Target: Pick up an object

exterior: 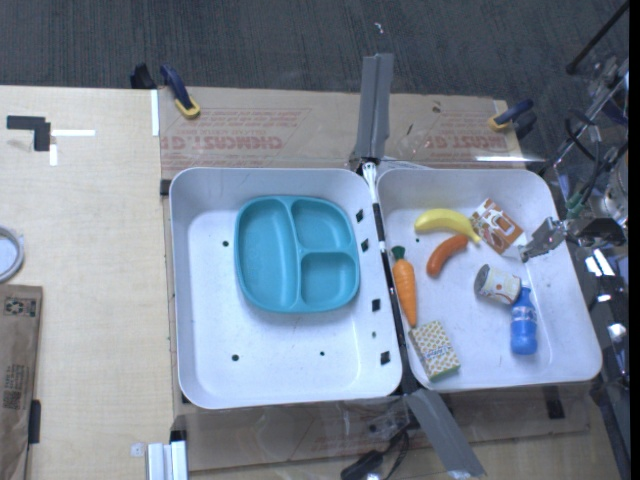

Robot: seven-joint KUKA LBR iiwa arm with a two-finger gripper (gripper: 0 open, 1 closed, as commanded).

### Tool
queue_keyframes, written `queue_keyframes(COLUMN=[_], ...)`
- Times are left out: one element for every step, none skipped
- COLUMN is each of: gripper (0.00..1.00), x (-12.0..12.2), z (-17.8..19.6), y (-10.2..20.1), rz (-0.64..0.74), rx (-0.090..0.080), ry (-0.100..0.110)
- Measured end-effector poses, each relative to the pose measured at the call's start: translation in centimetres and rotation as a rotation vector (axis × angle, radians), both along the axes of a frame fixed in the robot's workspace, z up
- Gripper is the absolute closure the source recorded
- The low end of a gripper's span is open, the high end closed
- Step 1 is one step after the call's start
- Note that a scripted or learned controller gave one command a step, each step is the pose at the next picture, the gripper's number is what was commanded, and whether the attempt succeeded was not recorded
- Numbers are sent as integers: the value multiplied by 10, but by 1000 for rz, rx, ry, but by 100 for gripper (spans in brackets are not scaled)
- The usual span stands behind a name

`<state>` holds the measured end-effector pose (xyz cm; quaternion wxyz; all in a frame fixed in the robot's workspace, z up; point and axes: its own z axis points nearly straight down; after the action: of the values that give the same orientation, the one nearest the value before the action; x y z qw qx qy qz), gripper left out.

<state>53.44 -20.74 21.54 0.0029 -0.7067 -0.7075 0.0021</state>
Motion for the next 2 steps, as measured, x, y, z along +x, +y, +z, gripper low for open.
queue_keyframes(gripper=[0,0], x=[13,-39], z=[-99,-128], y=[-10,26], rz=[38,20], rx=[1,1], ry=[-26,-2])
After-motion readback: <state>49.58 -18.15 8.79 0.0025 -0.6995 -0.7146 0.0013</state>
